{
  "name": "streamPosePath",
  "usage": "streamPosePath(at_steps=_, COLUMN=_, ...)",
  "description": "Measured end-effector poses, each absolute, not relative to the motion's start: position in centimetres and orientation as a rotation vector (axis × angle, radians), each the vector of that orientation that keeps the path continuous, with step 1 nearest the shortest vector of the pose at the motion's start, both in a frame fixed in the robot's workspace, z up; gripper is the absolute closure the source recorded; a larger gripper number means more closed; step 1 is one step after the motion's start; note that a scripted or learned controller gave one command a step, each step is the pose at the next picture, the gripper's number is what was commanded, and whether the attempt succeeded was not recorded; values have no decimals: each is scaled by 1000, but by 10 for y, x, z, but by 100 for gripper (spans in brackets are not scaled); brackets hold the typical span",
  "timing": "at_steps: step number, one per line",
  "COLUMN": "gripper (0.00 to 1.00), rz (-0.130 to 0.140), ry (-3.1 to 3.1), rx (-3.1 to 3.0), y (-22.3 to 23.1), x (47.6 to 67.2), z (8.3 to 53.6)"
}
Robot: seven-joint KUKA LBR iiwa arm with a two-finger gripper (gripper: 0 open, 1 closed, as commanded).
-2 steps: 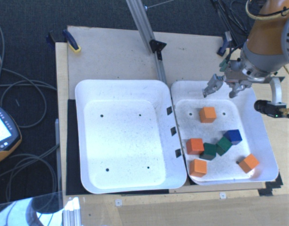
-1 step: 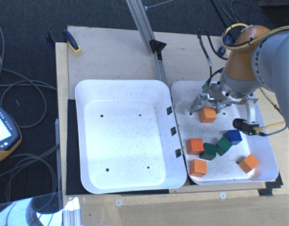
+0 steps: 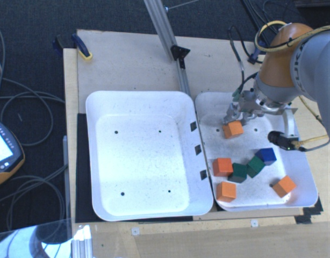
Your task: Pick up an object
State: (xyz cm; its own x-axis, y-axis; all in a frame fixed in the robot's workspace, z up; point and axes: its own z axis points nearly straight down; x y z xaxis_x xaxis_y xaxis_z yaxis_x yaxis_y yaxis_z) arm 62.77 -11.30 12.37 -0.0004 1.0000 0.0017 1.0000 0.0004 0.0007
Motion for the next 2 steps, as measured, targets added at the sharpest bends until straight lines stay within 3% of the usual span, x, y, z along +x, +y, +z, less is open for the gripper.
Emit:
streamPosePath(at_steps=1, gripper=100, rz=-12, ry=-2231, rx=-2216, y=-53, x=599, z=205)
streamPosePath(at_steps=2, gripper=100, rz=1, ry=-2226, rx=-2207, y=44, x=562, z=199)
